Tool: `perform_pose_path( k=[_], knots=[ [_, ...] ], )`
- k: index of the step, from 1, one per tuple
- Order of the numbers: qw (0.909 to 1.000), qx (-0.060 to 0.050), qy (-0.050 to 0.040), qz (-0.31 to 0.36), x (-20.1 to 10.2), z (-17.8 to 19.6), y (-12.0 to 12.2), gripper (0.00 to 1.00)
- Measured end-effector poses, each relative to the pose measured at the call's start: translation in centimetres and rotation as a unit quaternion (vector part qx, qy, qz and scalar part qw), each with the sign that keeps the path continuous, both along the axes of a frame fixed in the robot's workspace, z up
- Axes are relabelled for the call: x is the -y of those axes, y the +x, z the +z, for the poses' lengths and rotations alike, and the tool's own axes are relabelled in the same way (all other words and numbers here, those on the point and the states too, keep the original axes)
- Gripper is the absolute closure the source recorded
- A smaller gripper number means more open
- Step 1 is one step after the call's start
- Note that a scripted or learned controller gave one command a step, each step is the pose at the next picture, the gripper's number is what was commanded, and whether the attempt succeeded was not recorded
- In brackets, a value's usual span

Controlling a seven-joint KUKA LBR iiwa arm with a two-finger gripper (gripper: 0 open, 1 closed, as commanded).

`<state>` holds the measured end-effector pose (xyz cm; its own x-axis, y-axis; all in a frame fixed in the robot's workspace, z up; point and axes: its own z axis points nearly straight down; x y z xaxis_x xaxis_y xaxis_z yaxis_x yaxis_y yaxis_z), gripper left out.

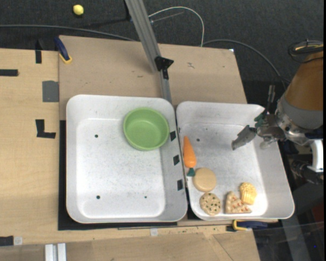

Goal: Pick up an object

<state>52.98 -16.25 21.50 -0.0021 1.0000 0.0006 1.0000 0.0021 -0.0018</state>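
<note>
Right bin (271, 162), near edge: a row of toy foods lies along its front wall, comprising a round waffle-patterned cookie (210, 203) at the left, a pizza slice (234, 204) beside it, and a yellow corn piece (248, 193) just right of and touching the slice. Behind the cookie, just beside it, rests a tan round bun (205, 179). Behind the bun lies a toy carrot (189, 153), long axis running near-to-far along the bin's left wall, pointed orange tip toward the far side, green stem end toward the bun and almost touching it. Left bin (87, 162): one green bowl (146, 128), upright, mouth up, set in the far right corner close to the wall shared with the right bin. The two bins stand side by side on the table (22, 145), rims touching. Arm: enters from the right, orange band (309, 86) above a grey wrist, the forearm held over the right bin's far right rim. End effector (244, 137): directed leftward and slightly downward above the bare middle of the right bin, well apart from the carrot and the other foods; nothing is seen between its fingers, and whether they are spread or closed cannot be told. Far side: a grey metal pole (144, 26) rises at a slant behind the bins; a small yellow ball (78, 9) lies on the dark floor beyond the table.
</note>
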Motion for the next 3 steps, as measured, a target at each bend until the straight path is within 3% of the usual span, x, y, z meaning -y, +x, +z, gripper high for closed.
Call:
perform_pose_path(
  k=[1, 3],
  knots=[
    [1.0000, 0.000, 0.0000, 0.000, 0.0, 0.0, 0.0, 0.00],
    [1.0000, -0.003, 0.0003, -0.001, 0.9, -12.2, 0.6, 0.00]
  ],
)
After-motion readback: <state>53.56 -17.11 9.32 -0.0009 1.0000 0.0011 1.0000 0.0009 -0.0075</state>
